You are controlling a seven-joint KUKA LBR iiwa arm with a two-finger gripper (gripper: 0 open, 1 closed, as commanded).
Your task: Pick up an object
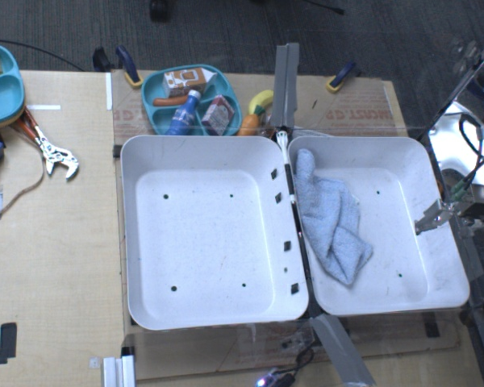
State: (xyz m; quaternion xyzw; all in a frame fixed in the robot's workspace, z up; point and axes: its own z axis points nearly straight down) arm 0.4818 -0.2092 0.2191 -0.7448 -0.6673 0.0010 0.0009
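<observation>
A crumpled blue-grey cloth [331, 216] lies in the right white bin [403, 301]. It stretches from the bin's far left corner toward the middle of its floor. The left white bin [202, 216] sits beside it, the two meeting at a row of black clips along their shared edge.
Behind the bins, a teal tray [149, 95] holds several small items, with a yellow banana [260, 101] beside it. A wrench [56, 158] and a teal container [0, 87] lie on the bench at far left. A metal clamp [436, 214] and cables sit at the right bin's right rim.
</observation>
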